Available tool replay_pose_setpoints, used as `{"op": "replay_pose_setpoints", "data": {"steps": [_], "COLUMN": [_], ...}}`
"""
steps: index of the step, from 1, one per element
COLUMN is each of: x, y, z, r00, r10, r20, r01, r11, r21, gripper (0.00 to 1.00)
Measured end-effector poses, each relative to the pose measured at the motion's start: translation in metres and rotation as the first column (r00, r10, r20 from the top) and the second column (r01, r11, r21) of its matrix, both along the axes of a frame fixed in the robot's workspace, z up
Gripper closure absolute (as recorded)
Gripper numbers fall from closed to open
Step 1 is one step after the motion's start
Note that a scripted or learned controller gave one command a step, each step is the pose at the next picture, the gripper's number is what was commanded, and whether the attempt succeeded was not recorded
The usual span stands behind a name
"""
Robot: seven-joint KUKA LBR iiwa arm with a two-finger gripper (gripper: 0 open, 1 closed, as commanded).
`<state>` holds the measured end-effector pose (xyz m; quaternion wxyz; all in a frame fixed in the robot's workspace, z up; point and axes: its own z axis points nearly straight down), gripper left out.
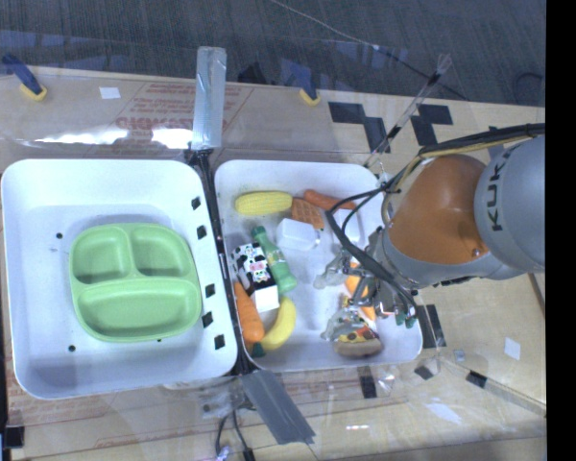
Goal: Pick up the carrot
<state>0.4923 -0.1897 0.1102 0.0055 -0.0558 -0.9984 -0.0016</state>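
So far, as we read it, the pick has not happened. The carrot (pixel 249 317) lies in the right bin (pixel 298 173), down against that bin's left wall, slanting along it with its lower end near the bin's front left corner. A banana (pixel 281 326) curves just beside it on the side away from the wall, and a black-and-white carton (pixel 256 269) sits just behind its upper end, with a green bottle (pixel 274 258) beside that.

The gripper (pixel 357 294) is low over the far side of the same bin from the carrot, close to the bin's right wall and front edge, well apart from the carrot. Cables and small items crowd under it: a pizza-like piece (pixel 355 336) lies just in front of it. We cannot tell whether the fingers are wide or narrow; the clutter and wrist hide them, and we see nothing clearly held.

A corn cob (pixel 263 203) and an orange piece (pixel 319 202) rest toward the bin's back wall. The left bin (pixel 38 185) holds a green divided plate (pixel 132 281).

What is left, by our judgement, is everything: crossing the bin to the left wall, descending on the carrot, closing, lifting. The wall and the banana leave little room on either side.
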Motion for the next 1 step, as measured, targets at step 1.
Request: {"op": "replay_pose_setpoints", "data": {"steps": [1], "x": [0.005], "y": [0.0021], "z": [0.0145], "r00": [1.0], "r10": [0.012], "r20": [0.011], "r01": [-0.011], "r11": [1.0], "r21": [-0.003], "gripper": [1.0]}}
